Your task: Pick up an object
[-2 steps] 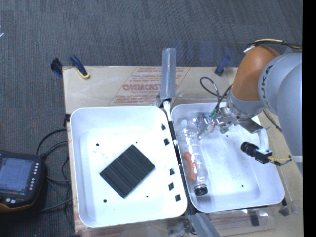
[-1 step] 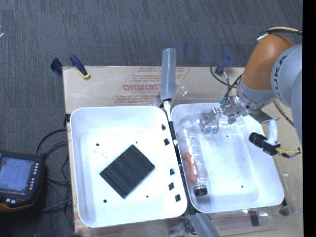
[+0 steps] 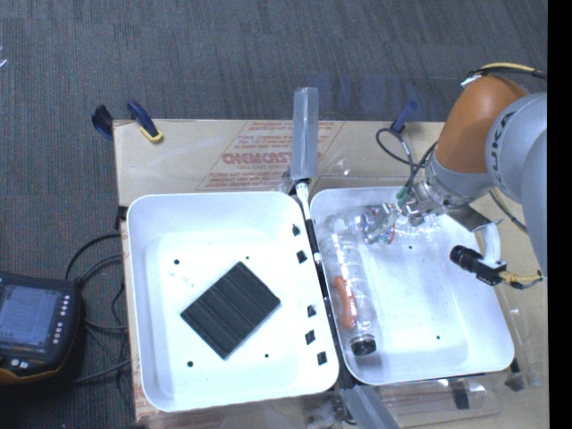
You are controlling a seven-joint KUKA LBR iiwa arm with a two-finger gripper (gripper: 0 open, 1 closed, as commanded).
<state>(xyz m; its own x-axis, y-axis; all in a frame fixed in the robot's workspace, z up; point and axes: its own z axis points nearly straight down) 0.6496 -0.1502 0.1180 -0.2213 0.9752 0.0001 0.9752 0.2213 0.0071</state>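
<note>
Hand (image 3: 413,206) is down in the right bin (image 3: 465,324), near its far edge, right at a crumpled bit of clear plastic (image 3: 380,223) that glints against the white floor. Can't tell whether it's apart or together; the wrist and cabling cover that part. Plastic looks to be touching or just beside the tip, but nothing is visibly gripped, so I'd call the pick not yet made. Arm (image 3: 487,150) comes in from the right, orange band above the wrist, pitched down toward the bin's far side, probably because that's where the nearest target sits. Further out in the same bin, a clear bottle (image 3: 350,298) lies on its side along the left wall, dark cap toward the near edge, something orange-red showing on or inside it; smooth, round and see-through, so likely to roll or slip in a pinch. Left bin (image 3: 147,347) holds a flat dark ribbed pad (image 3: 231,308), square-ish, rotated diagonally, lying flush, so there's little edge to grab. Both bins are shallow, white, glossy, side by side on the bench (image 3: 214,146).
</note>
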